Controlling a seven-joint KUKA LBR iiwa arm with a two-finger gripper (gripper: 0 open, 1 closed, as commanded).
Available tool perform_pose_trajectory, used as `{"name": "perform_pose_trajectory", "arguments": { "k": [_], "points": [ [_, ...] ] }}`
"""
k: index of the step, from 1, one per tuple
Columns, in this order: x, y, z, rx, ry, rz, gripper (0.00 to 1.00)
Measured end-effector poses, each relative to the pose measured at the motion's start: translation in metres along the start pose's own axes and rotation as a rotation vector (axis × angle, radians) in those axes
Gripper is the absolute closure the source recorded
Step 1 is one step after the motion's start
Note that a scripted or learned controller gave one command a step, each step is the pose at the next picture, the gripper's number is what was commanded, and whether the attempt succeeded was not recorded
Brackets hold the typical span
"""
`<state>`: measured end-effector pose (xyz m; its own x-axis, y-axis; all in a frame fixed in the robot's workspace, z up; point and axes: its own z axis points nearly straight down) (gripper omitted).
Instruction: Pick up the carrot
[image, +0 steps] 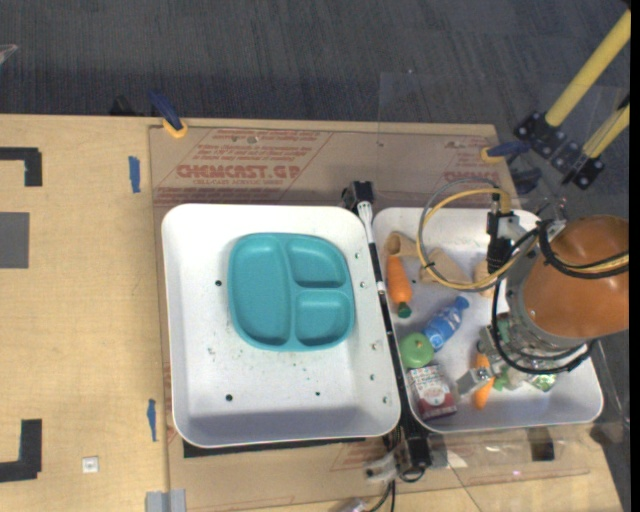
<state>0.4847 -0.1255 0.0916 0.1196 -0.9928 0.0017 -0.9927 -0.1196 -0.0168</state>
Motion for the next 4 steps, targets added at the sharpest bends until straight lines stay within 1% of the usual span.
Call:
{"name": "perform_pose_trajectory", "arguments": {
  "k": [1,2,3,4],
  "points": [
    [0.007,0.001,0.000,0.001,-0.005,-0.171,0.00],
    [0.003,-0.002,-0.010,0.008,-0.013,-0.167,1.00],
    [0.003,-0.002,-0.010,0.007,-0.014,-0.167,0.00],
    [0.023,0.006,0.002,-0.013,-0.006,0.168,0.00]
  ]
}}
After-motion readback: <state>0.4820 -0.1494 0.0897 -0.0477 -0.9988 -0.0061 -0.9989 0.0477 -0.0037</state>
